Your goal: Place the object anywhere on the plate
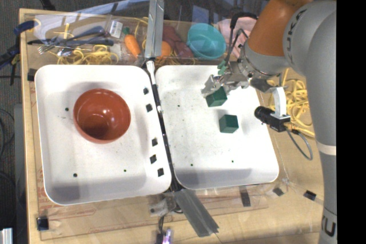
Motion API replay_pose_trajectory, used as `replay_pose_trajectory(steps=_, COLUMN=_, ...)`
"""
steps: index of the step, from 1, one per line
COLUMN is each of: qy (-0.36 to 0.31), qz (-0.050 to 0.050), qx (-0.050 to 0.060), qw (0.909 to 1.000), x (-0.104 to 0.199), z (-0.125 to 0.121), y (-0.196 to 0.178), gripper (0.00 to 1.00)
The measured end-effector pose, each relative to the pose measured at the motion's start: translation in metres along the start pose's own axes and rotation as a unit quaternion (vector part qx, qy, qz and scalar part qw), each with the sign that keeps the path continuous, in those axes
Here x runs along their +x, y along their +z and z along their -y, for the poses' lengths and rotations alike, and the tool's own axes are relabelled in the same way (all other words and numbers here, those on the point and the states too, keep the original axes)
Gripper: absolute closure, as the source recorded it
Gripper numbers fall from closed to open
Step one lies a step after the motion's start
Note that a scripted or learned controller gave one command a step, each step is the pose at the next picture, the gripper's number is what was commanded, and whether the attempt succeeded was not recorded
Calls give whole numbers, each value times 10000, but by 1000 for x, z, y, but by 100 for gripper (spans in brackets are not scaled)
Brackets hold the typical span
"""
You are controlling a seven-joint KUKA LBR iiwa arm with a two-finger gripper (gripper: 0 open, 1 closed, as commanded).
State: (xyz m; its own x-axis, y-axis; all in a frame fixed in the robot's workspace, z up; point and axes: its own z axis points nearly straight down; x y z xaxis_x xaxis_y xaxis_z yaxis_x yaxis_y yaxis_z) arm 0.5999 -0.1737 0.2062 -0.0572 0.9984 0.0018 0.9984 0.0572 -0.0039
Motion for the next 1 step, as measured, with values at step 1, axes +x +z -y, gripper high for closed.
replay_pose_trajectory(steps=1, qy=-425, qz=5, qx=-9, qw=9991, x=87, z=-13, y=-85, gripper=100)
